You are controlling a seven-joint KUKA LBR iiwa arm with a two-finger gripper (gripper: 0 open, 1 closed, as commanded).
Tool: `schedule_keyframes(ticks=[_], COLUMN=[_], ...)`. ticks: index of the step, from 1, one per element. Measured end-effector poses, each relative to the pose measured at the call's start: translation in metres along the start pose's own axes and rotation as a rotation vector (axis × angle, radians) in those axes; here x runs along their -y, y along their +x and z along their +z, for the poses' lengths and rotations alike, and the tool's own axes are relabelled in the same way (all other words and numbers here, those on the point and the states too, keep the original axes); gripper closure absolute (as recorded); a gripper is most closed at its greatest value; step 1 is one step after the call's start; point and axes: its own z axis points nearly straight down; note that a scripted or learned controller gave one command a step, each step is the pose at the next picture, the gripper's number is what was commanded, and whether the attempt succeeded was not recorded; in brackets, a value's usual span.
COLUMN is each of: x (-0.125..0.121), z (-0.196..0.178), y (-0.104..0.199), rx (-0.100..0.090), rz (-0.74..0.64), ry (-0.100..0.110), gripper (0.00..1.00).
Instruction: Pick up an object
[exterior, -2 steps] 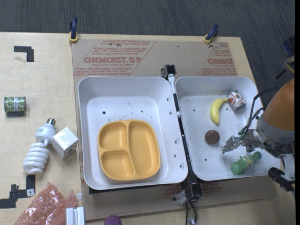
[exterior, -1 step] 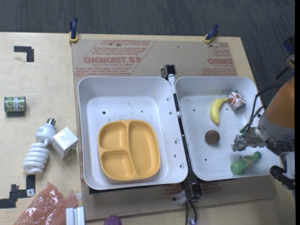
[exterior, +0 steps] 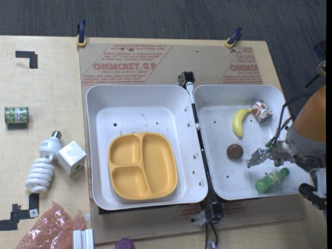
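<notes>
The right bin holds a yellow banana, a small red-and-white can lying beside it, a brown round object and a green bottle on its side near the front right. My gripper hangs over the bin's right part, just above the green bottle and right of the brown object. Nothing shows in its grasp. The grey arm with its orange band comes in from the right edge.
The left bin holds a yellow divided plate. On the bench to the left lie a spiral light bulb, a white cube, a green can and a pink mesh bag.
</notes>
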Motion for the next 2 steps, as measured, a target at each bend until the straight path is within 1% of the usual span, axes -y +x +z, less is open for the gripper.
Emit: schedule_keyframes(ticks=[1,2], x=[0.0025,0.0009], z=[0.0201,0.0103], y=[0.0473,0.0468], rx=[-0.002,-0.001], rz=[-0.002,-0.001], ry=[0.005,0.002], gripper=[0.0,1.0])
